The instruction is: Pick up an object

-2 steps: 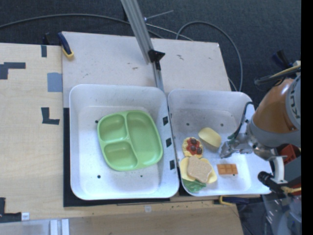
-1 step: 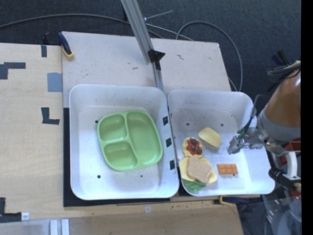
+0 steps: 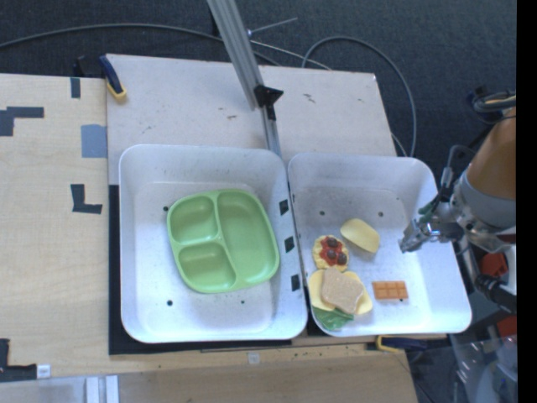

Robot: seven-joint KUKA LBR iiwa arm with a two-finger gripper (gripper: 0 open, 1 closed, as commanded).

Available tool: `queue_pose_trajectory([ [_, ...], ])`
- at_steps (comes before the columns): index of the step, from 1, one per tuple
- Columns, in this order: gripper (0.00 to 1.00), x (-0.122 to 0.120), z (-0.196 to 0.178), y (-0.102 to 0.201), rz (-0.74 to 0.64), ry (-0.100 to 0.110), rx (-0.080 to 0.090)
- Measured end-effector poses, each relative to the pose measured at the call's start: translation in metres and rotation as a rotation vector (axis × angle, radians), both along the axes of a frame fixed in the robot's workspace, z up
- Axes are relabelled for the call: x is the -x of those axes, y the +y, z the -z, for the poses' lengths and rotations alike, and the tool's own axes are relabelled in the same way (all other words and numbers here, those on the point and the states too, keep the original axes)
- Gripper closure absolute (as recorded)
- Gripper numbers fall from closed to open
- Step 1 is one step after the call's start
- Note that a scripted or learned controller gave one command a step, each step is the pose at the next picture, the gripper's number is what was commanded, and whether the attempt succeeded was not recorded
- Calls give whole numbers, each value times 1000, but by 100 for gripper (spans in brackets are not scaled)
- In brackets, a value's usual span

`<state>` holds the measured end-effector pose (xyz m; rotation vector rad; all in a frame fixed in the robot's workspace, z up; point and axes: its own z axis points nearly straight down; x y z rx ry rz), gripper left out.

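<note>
Hovering at right edge of frame, gripper (image 3: 413, 240) above right bin (image 3: 436, 309), nothing between tips; yellow piece (image 3: 361, 235) near, left of it; orange cracker (image 3: 389, 290) below; green tray (image 3: 222, 240) in left bin (image 3: 134, 225).

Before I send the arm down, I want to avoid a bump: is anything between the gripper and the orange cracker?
Nothing visible is. The gripper hangs over the right bin's right side, and bare bin floor separates it from the orange cracker.

A green divided plate (image 3: 223, 241) fills the left bin (image 3: 134, 225); the claw (image 3: 412, 241) hovers over the right bin (image 3: 369, 175).
</note>
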<state>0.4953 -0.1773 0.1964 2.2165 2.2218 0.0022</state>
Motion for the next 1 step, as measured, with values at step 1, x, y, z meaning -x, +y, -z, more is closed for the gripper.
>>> queue_pose_trajectory([
  [1,100,0,-42,1,0,0,0],
])
